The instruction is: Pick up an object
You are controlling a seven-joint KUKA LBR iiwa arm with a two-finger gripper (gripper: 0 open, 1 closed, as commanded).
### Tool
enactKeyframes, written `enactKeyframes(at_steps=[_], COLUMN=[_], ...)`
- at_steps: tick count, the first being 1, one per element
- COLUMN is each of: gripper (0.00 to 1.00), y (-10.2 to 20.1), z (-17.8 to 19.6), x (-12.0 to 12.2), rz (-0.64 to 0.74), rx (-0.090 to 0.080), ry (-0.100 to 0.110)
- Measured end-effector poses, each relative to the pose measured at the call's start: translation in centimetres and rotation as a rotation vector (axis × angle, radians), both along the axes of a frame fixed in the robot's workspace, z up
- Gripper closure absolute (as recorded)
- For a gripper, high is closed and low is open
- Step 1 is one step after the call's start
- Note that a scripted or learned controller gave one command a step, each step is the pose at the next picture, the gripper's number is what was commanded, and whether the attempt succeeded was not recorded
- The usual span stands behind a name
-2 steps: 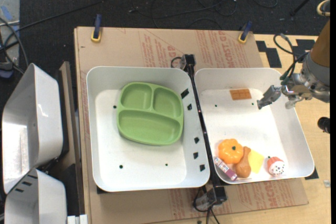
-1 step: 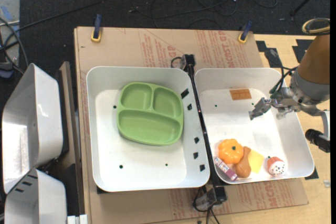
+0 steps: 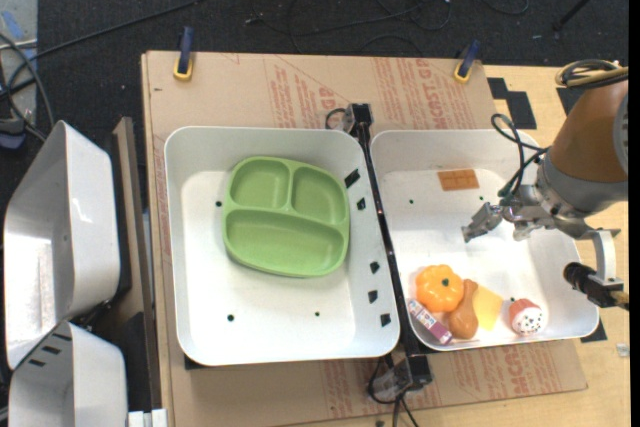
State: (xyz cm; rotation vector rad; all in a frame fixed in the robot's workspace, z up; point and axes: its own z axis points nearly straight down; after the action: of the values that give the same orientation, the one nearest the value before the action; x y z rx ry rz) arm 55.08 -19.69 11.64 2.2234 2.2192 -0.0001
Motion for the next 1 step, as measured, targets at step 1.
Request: enactKeyframes(at_steps=[1], gripper=[1.00], y=[-0.01], z=[1.03], x=[0.05], rz=[0.001], rx=[0.000], ry=[-0.002])
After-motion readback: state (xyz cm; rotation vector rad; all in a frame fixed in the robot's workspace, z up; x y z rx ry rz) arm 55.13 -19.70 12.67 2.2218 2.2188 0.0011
